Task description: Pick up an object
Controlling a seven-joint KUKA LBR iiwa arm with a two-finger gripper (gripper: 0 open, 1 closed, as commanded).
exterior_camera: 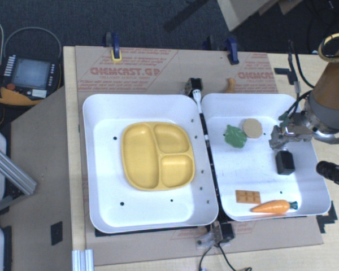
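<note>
End effector (pixel 282 135) hangs over the right side of the right bin (pixel 254 171), metal-grey below the arm's orange band. From this slant I cannot tell whether it is wide or narrow, and I see nothing gripped in it.

Nearest me, along that bin's front edge, lies one orange carrot (pixel 270 207), smooth and tapered, with a green tip pointing right. Just behind it is one flat brown rectangle (pixel 248 196), scored into squares like a wafer. Farther back, left of the end effector and apart from it, I count one lumpy green piece (pixel 234 136) and one round tan disc (pixel 252 128), the two touching.

Both bins are shallow, glossy white and round-cornered. The left bin (pixel 101 151) holds one yellow plate (pixel 157 155), a rounded square with three compartments.

At the far edge, two blue clamps (pixel 116 43) pin the brown board tabletop (pixel 158 66), which is printed in red.
</note>
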